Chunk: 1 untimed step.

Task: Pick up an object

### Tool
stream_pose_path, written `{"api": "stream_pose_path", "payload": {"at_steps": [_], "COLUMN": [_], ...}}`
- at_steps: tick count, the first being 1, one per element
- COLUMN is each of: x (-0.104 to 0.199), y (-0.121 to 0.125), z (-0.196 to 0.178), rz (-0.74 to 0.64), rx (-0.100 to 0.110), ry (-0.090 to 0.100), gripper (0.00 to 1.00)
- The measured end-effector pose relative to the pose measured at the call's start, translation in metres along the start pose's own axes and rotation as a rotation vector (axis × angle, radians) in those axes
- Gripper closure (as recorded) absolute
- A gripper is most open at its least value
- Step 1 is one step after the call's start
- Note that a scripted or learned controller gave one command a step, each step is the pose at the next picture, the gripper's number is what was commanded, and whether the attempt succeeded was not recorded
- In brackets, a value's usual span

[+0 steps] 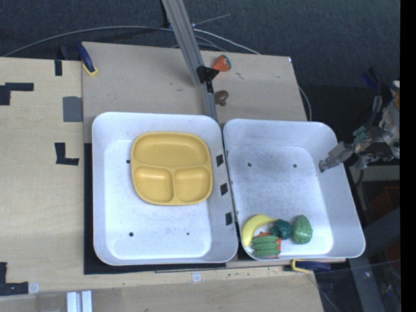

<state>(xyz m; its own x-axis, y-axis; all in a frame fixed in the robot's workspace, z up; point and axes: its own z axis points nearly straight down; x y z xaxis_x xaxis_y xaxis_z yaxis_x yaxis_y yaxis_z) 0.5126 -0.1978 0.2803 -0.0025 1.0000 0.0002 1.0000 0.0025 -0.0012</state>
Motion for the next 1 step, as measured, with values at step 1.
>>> {"api": "stream_pose_path", "payload": {"at_steps": [1], "x": [0.0000], "y": [0.0000], "z": [-0.0001], "rz": [0.000], "rx": [0.000], "ry": [0.000], "gripper": [0.00]}}
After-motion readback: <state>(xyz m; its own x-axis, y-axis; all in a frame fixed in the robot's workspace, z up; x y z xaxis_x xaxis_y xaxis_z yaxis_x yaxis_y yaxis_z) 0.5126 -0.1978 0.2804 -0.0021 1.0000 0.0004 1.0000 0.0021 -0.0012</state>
